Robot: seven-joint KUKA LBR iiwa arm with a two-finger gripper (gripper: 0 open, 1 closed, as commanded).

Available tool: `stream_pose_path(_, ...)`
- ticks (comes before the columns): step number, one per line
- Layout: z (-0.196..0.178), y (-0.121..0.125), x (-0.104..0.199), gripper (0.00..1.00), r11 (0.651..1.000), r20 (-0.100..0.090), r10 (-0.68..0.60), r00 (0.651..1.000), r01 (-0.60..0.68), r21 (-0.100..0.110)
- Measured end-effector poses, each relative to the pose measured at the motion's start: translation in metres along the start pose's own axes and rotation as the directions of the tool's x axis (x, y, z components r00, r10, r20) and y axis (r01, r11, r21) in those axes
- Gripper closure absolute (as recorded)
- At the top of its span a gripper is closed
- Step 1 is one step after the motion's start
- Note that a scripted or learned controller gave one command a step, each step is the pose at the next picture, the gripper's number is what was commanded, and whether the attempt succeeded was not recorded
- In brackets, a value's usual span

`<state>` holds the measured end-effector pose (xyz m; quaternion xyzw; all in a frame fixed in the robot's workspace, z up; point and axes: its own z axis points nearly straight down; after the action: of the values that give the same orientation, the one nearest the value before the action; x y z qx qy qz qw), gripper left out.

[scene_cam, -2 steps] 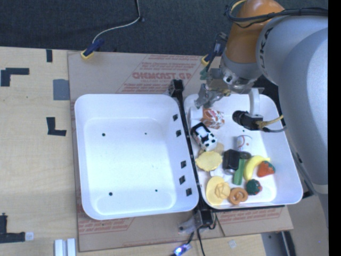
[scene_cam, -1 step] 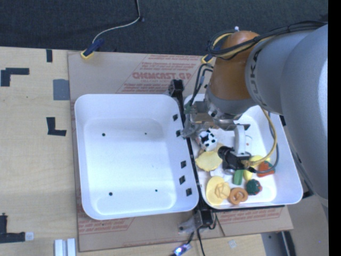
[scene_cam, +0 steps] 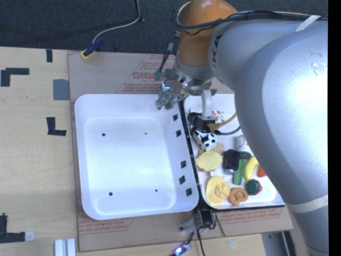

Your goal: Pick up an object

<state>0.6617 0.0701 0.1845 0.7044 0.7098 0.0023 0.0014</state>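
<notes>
The right bin (scene_cam: 230, 202) holds several small toys. Among them are a black-and-white spotted piece (scene_cam: 207, 140), a flat yellow piece (scene_cam: 209, 161), a black block (scene_cam: 232, 159), a green stick (scene_cam: 240, 171), a brown pretzel shape (scene_cam: 238, 196) and a round yellow piece (scene_cam: 217, 190). My gripper (scene_cam: 166, 96) hangs over the far end of the wall between the two bins, just above the left bin's far right corner. It stands apart from the toys, and nothing shows in it.
The left bin (scene_cam: 128, 159) lies beside the right one on a cardboard sheet (scene_cam: 117, 71). The bulky grey arm (scene_cam: 282, 89) covers the right bin's right side. A yellow-tipped cable (scene_cam: 91, 49) lies beyond the bins.
</notes>
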Motion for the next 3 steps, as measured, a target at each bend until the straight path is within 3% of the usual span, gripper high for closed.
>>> stream_pose_path(1,0.101,-0.018,0.068,1.0,1.0,0.001,0.001,1.0,-0.001,0.016)
stream_pose_path(2,0.091,0.007,0.065,1.0,1.0,0.001,0.005,1.0,-0.005,0.006)
stream_pose_path(3,0.099,-0.153,0.113,1.0,1.0,0.001,0.002,1.0,-0.002,0.014)
